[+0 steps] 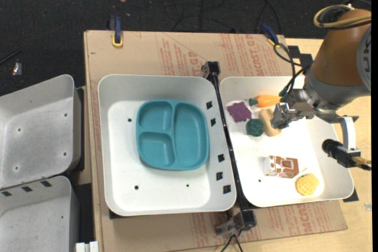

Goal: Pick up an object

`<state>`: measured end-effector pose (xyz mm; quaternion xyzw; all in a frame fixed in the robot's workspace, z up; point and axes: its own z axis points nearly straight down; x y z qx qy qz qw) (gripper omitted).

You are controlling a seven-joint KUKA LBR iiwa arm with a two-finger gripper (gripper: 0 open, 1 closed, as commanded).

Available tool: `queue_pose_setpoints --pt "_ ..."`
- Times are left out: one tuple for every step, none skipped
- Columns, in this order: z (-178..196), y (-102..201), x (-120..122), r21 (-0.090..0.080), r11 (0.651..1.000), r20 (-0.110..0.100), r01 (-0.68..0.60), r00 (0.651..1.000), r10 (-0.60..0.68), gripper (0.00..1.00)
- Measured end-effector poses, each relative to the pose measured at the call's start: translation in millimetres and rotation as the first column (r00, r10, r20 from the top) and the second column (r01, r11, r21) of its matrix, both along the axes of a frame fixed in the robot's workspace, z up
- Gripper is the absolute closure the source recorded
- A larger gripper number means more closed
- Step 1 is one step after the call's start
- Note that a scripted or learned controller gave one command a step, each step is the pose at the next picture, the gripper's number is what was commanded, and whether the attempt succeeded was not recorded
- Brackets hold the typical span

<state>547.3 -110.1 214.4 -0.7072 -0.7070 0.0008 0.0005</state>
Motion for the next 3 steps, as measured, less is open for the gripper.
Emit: queue_pose_setpoints --pt "7.0 63.7 4.4 0.003 1.000 0.003 -0.009 1.000 0.009 1.00" --pt "-0.7 122.1 3.2 0.003 1.000 0.000 -0.008 1.000 0.008 1.00" --pt "-2.8 184.7 3.8 0.003 1.000 0.001 -0.009 1.000 0.009 1.00"
